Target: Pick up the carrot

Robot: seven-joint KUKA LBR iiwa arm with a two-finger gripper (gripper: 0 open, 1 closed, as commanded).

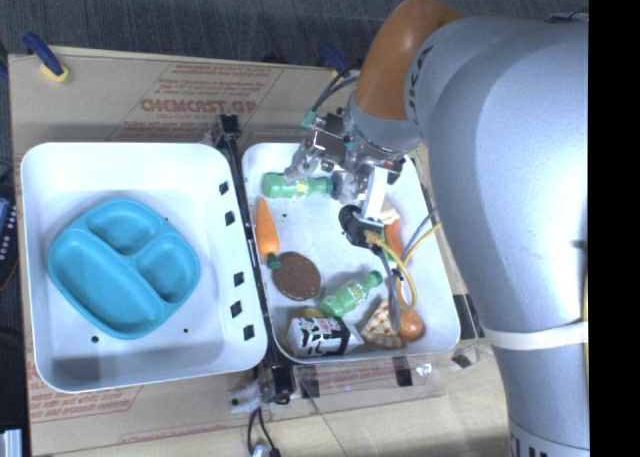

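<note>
Carrot (266, 228): you find it lying lengthwise against the left wall of the right bin (437, 290), just beside the divider, untouched. Brown round disc (297, 276): just near-side of the carrot. Green bottle (295, 185): far end of the bin, on its side. Second green bottle (352, 294): near the disc, tilted. Black-and-white carton (319, 336): near edge. Pizza slice (381, 324): near right corner. Gripper (322, 159): over the far end, by the first bottle; whether its fingers are spread or pressed together you cannot tell. Left bin (40, 345): holds a blue divided plate (122, 265).
</note>
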